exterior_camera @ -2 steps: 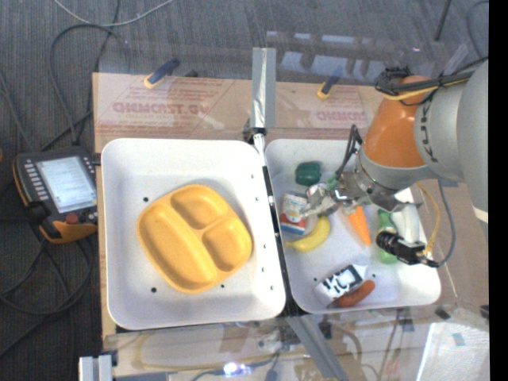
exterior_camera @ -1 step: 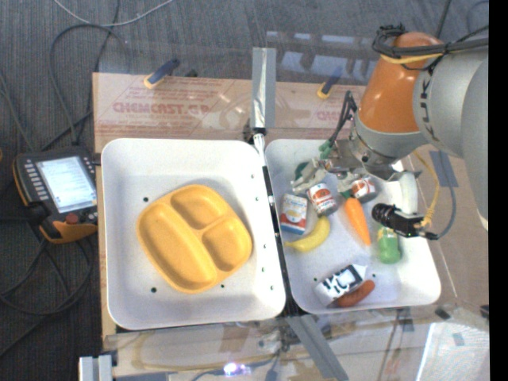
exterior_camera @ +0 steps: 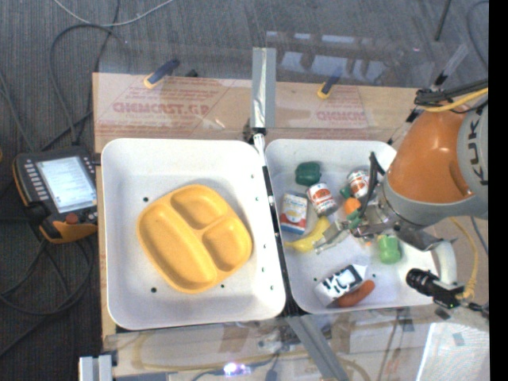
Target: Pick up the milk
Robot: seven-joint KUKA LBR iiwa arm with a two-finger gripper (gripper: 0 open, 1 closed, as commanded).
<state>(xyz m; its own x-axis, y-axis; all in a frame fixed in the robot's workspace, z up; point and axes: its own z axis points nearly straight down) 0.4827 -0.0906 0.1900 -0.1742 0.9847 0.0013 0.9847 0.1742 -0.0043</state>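
Far left, off the bench, there's a teach pendant (exterior_camera: 57, 182) lying on the floor. Then the left bin (exterior_camera: 119, 292), with a yellow divided plate (exterior_camera: 195, 236) in it.

The action is in the right bin (exterior_camera: 381, 294). What I take for the milk (exterior_camera: 294, 211) is the small white carton with blue and red print, close to that bin's left wall, with a banana (exterior_camera: 309, 237) just below it. Right of those are a soup-style can (exterior_camera: 321, 198) and a second can (exterior_camera: 358, 183), with a dark green item (exterior_camera: 308, 172) up top.

The gripper (exterior_camera: 347, 230) is down low in the middle of the bin, near the banana's right end and some way right of the carton. It's too tucked under the arm (exterior_camera: 425, 169) to tell whether it's released or clenched, and nothing is visibly held.

My read: this is the approach step, no grasp yet. The next move calls for shifting left and a bit up over the carton, then coming down without snagging the banana or the can.
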